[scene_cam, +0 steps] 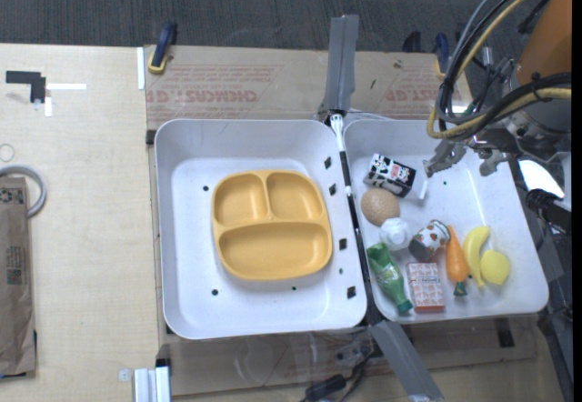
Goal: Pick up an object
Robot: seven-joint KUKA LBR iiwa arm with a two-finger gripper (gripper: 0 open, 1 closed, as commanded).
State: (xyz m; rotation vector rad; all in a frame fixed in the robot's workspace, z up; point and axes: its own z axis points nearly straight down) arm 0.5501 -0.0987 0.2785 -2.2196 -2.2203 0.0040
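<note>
1. Nearest us, the green bottle (pixel 388 276) lies along the right bin's (pixel 523 305) front-left edge.
2. We see the gripper (pixel 462 157) hovering at the bin's rear; whether it is apart or together we cannot tell.
3. We judge the milk carton (pixel 391 175) closest, just to its left.
</note>
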